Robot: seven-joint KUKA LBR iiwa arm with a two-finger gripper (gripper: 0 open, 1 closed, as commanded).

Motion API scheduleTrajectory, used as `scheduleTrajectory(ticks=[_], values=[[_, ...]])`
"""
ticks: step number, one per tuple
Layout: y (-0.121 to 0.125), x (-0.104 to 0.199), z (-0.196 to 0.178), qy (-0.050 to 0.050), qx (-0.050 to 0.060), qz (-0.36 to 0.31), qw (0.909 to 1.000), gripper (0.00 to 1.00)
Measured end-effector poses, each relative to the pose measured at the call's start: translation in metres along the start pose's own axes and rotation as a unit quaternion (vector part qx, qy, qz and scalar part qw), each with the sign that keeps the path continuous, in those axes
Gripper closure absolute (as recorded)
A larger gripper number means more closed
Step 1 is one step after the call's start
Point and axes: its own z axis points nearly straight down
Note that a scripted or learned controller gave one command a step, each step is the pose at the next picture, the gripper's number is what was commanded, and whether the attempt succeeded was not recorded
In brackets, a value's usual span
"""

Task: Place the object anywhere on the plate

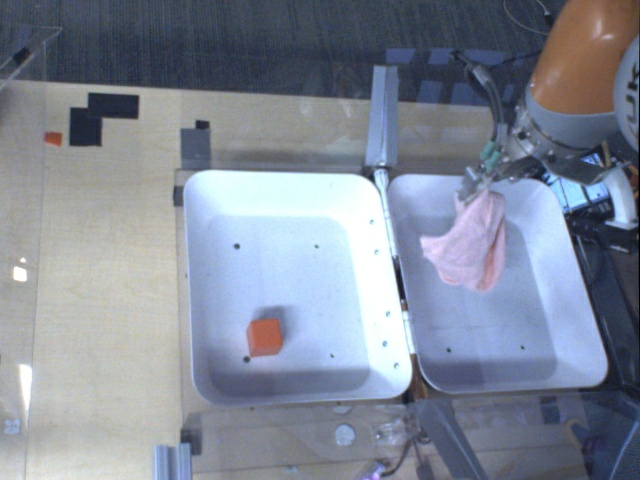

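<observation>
Scene is viewed from one fixed camera above the bench, angled down at a slant. Both white bins are framed fully, mid-distance; arm enters from right.

An orange block lies near the front of the left bin. On the counter, far left, black patches sit beside a small orange marker. A grey post stands behind the bins.

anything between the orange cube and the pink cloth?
In the camera view, the orange cube sits in the left bin; the pink cloth hangs over the right bin. Between them: bare white floor and the bins' adjoining rims.
</observation>
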Motion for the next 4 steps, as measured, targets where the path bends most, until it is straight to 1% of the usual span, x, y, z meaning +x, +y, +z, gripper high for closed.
scheduleTrajectory(ticks=[1, 2, 3, 4], values=[[0.002, 0.001, 0.049, 0.001, 0.001, -0.003, 1.0, 1.0], [0.011, 0.05, 0.061, 0.002, 0.001, -0.204, 0.979, 1.0], [0.021, 0.098, 0.048, 0.001, -0.002, -0.395, 0.9187, 1.0], [0.027, 0.149, 0.053, 0.001, -0.002, -0.553, 0.8331, 1.0]])
